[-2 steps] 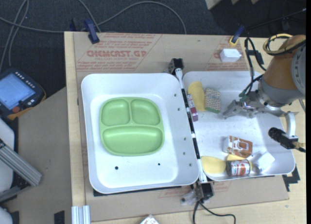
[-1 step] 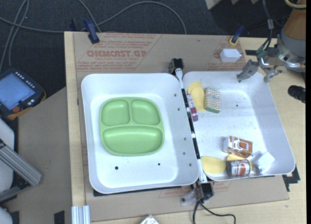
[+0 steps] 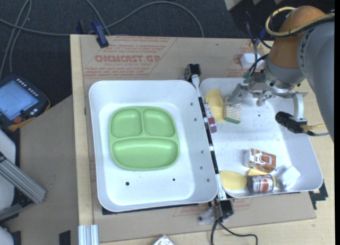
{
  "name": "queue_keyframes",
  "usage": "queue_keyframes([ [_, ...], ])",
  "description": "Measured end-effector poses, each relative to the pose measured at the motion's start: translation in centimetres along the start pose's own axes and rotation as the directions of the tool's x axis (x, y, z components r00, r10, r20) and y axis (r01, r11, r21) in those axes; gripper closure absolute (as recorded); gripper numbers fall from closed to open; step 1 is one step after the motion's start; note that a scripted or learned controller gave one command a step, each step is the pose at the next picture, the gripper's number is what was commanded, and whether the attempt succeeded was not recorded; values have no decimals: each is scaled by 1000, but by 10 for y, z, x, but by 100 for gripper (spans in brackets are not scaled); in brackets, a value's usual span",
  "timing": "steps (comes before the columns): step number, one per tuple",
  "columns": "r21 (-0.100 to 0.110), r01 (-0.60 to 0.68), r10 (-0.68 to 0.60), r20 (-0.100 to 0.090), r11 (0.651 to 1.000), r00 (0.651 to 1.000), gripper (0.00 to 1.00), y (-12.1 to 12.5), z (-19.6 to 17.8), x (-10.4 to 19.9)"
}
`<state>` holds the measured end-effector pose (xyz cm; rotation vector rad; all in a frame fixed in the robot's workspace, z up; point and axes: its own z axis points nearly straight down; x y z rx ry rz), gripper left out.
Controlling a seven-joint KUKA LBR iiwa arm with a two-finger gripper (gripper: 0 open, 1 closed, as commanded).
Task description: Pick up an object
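Running across the brown board point(image 3: 159, 52) under the bins, big red letters seem to say "CHEMCAST GP"; the smaller red lines near them are too blurry to read. The words on the red and white box point(image 3: 260, 159) and on the can point(image 3: 260, 184) are too small to read.

The end effector point(image 3: 246, 99) hangs over the far part of the right bin point(image 3: 297, 148); it is spread open, with nothing between its two sides. Just beside it lies a small pad point(image 3: 232, 112), near the bin's far left corner. The pad is white with green dots and looks flat; its long side runs from far to near, tilted a little.

Next to the pad on the left is a yellow lump point(image 3: 214, 99); a thin red and purple stick point(image 3: 211, 120) lies along the bin's left wall, pointing far to near. At the near side, the can lies on its side, its long way going left to right; a second yellow lump point(image 3: 232, 180) touches its left end; a white block point(image 3: 290, 175) sits by its right end.

The left bin point(image 3: 101, 132) holds a green plate point(image 3: 143, 137) with three parts.
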<state>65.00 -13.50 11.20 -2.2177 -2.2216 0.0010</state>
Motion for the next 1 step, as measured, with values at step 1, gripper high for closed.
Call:
queue_keyframes([
  [1, -12, -1, 1, 5, 1000, 1000, 0, -9, 22, 4],
])
